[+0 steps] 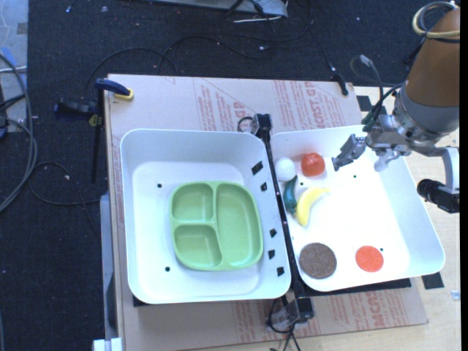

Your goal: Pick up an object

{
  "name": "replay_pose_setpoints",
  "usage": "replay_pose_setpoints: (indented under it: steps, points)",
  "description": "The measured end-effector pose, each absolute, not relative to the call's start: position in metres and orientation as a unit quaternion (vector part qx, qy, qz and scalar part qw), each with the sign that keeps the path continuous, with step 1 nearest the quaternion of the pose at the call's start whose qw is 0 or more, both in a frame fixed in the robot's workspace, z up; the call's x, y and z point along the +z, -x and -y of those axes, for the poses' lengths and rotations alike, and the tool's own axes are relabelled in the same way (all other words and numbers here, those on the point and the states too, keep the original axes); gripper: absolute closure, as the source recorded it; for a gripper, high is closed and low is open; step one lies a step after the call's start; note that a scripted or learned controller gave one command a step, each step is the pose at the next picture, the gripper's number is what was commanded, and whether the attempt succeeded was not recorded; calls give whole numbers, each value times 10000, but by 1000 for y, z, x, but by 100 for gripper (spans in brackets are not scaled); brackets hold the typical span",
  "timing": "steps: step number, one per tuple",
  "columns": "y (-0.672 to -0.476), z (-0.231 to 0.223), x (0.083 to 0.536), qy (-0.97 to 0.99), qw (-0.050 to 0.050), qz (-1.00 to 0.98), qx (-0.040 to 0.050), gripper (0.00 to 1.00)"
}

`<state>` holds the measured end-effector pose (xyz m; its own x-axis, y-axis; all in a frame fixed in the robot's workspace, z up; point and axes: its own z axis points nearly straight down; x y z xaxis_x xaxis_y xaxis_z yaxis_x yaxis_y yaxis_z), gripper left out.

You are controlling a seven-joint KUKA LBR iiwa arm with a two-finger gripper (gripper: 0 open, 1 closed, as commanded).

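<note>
Count from the camera view:
- 2 white bins: left bin (139,159), right bin (409,225)
- 1 green divided plate (216,225), 3 compartments, in the left bin
- right bin, 6 items:
  - 1 red ball (313,164)
  - 1 white ball (284,169)
  - 1 banana (308,202)
  - 1 teal item (290,193), partly hidden beside the banana
  - 1 brown disc (318,259)
  - 1 orange disc (369,258)
- 1 arm, 1 gripper (365,152)

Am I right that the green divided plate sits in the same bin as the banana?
Not quite. The green divided plate lies in the left bin, while the banana lies in the right bin, as the camera view shows.
</note>
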<state>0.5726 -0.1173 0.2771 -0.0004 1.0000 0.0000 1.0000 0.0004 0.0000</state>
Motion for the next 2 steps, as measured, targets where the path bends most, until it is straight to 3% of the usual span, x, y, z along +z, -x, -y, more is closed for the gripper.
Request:
replay_pose_setpoints:
  steps: [1, 2]
  points:
    - [-573, 117, 287, 7068, -1, 7074, -1, 100]
    - [-573, 117, 287, 7069, 1, 7073, 0, 0]
